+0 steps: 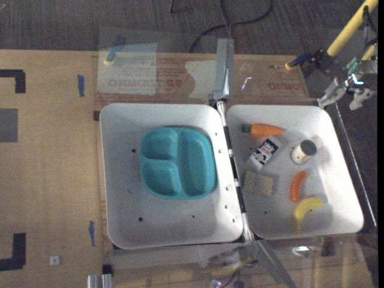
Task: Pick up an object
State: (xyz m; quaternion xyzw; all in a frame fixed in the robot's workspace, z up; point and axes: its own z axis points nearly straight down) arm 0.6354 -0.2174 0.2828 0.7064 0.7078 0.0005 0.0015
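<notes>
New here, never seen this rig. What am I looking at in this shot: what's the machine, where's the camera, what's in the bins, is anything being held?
One camera is fixed above a bench and looks down at a slant on two shallow white bins side by side.

The left bin holds a teal divided plate.

The right bin holds the small things to pick from: a toy carrot, a black-and-white milk carton, a small cup on its side, a speckled square sponge, an orange sausage-shaped piece and a banana.

The machine is a robot arm that reaches in from the right. At the top right corner, metal parts sit outside the bins; they are too unclear to tell whether that is its gripper. Every object lies loose in the bin, so nothing has been picked up yet.
</notes>
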